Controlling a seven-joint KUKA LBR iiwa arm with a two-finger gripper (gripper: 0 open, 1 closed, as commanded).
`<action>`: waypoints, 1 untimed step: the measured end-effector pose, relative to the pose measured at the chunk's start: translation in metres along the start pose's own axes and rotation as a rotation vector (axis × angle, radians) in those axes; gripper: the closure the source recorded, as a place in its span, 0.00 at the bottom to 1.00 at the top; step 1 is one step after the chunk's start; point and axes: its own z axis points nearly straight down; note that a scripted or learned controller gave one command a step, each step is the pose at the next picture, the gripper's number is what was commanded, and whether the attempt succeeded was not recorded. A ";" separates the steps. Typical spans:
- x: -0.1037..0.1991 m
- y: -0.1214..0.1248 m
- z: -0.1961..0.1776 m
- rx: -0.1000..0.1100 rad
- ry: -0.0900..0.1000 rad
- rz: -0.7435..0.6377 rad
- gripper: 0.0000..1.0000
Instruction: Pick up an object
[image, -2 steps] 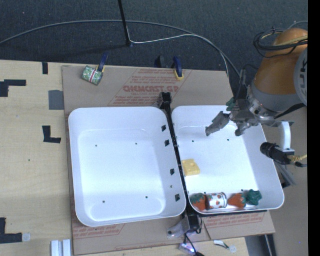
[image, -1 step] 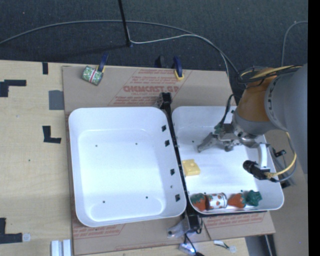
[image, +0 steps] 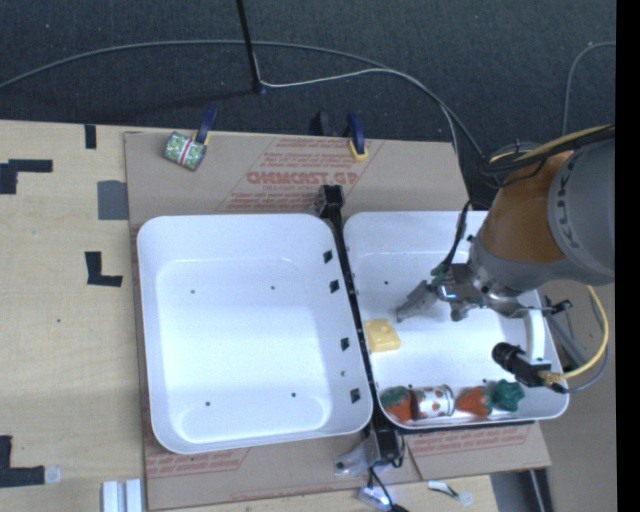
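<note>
The arm (image: 545, 215) reaches in from the right, grey with its orange band, and hangs over the right bin (image: 400, 235). Its pincer (image: 412, 305) points left and down toward the middle of that bin, above the white floor. From this angle I cannot tell how the pincer is set, and nothing shows caught in it.

Just below and left of the pincer tip lies a yellow block (image: 381, 336), close to the divider (image: 345, 300) between the two bins. It sits flat on the bin floor, near the pincer but apart from it.

Along the near wall of the right bin there is a row of small things, packed side by side. At the left end a red and green piece (image: 398, 402), then a can (image: 433, 402) lying on its side with a red and white label, then an orange piece (image: 472, 402), and a green piece (image: 506, 394) at the right end. What these small pieces are is too blurred to say.

The left bin (image: 240, 330) is beside it, white, with small dark dots on its floor. Both bins rest on a brown board (image: 290, 175) on the tabletop (image: 60, 330). A small green box (image: 185, 150) lies on the board's far left corner, well apart from the bins. A black cable (image: 300, 75) curves across the dark floor beyond.
</note>
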 end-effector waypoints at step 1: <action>0.019 -0.061 0.043 0.004 0.000 0.001 0.00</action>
